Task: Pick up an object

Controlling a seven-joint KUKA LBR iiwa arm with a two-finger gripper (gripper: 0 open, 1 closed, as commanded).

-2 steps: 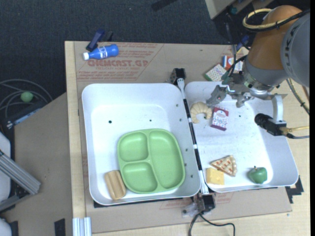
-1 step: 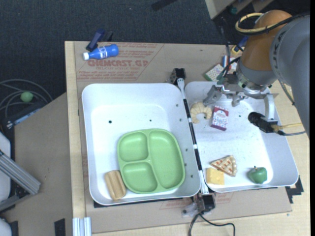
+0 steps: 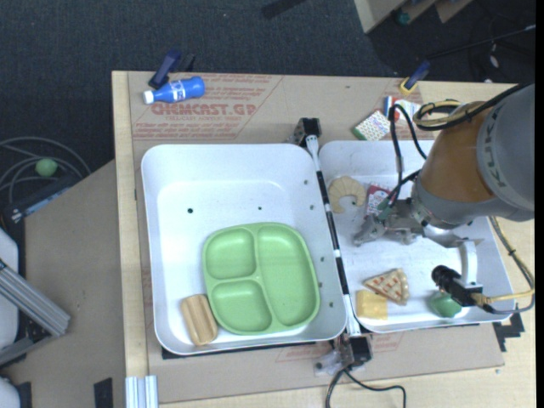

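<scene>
Broadly, the tabletop (image 3: pixel 229 100) carries two white bins side by side. The left bin (image 3: pixel 170 177) holds a green divided plate (image 3: pixel 259 277) and, just beside its lower left edge, a tan bread-like piece (image 3: pixel 198 319). The grey arm (image 3: pixel 476 168) reaches over the right bin (image 3: pixel 357 153), its pincer (image 3: pixel 382 223) low above the bin floor; whether it is spread or pressed together cannot be told. Loose items lie nearby: a beige ring-shaped piece (image 3: pixel 344 192), a waffle wedge (image 3: pixel 388 286), a yellow block (image 3: pixel 371 305) and a green object (image 3: pixel 444 305).
</scene>
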